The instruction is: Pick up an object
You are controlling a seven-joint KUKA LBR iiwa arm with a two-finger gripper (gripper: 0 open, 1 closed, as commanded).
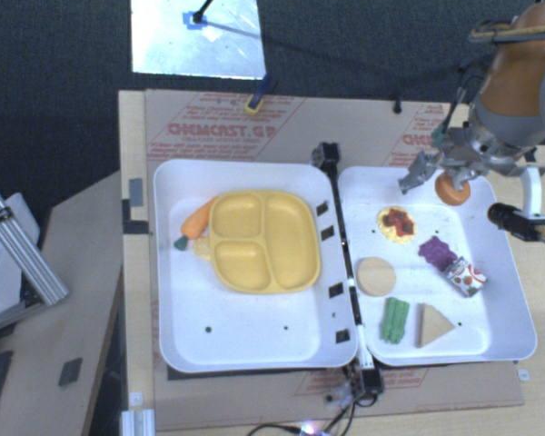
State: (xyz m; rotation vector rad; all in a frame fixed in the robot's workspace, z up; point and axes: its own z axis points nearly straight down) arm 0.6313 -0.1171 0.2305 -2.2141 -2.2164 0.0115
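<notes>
We see two white bins side by side on the bench. In the left bin (177, 334) lies a yellow divided tray (259, 241), and a toy carrot (196, 219) touches the tray at its 9 o'clock side. The right bin (509, 334) holds the small things. A small pizza (397, 224) lies near the middle of this bin, and at 4 o'clock from it we find a purple piece (436, 251), with a red-and-white wrapped item (467, 278) just beside it. At 6 o'clock from the pizza there is a round tan cookie (376, 276). Below the cookie a green piece (395, 320) lies next to a tan wedge (433, 324). An orange round object (452, 190) sits at 2 o'clock from the pizza, near the far rim. The gripper (436, 166) hangs over this far part of the right bin, just beside the orange round object, at its 11 o'clock. We cannot tell how the gripper stands, and nothing is seen held in it.
</notes>
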